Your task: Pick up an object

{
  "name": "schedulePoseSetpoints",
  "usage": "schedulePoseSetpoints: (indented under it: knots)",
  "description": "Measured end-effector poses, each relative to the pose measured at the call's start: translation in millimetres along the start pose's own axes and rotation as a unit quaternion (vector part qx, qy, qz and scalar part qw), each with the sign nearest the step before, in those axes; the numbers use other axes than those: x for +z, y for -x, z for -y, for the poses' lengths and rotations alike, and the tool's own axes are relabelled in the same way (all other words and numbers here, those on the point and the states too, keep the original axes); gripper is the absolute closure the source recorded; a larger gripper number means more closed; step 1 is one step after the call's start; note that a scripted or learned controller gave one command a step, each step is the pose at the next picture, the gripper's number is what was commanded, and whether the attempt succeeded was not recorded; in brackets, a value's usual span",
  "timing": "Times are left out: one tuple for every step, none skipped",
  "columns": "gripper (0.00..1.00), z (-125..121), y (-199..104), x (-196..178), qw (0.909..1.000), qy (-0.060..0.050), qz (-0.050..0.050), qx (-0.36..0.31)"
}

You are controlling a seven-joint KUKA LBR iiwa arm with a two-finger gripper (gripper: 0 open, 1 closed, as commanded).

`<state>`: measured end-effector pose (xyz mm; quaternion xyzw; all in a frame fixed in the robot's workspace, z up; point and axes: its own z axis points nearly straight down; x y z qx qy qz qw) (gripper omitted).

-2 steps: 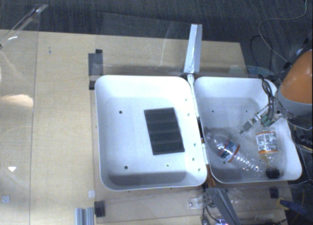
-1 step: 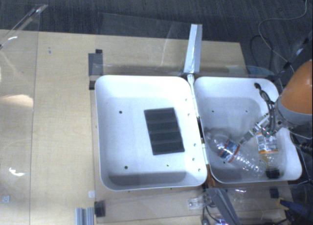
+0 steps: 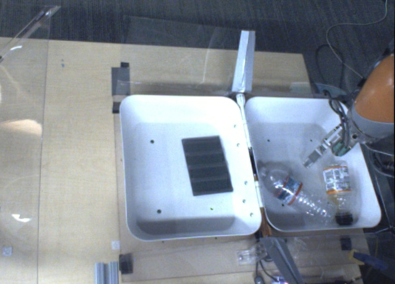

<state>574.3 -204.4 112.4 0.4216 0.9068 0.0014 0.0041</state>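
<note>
Clear bottle: a crumpled, see-through plastic bottle [image 3: 290, 191] with a small red and blue patch near its middle, lying on its side, slanted from upper left to lower right.
Small bottle: a short transparent bottle [image 3: 337, 179] with a white and orange label and a dark cap end toward the front rim.
Where they lie: both in the right-hand shallow white bin [image 3: 278, 116], in its front half; the clear bottle left of centre, the small bottle to its right, apart from each other.
Gripper: the grey two-finger gripper [image 3: 311, 158] reaches in from the right at a slant, below the arm's orange band [image 3: 378, 94]; whether its tips are apart or together cannot be told.
Bottles against gripper: the tips are above the bin floor, near the clear bottle's upper end and just up-left of the small bottle; nothing visibly between them.
Left bin: the other white bin [image 3: 142, 153] holds a flat black ribbed rectangular pad [image 3: 207, 165] near its centre, well apart from the gripper.
</note>
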Motion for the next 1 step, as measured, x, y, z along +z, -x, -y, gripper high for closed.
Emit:
schedulePoseSetpoints:
  knots:
    - [0.0, 26.0, -20.9, 22.0, 0.9999, 0.002, 0.003, -0.011]
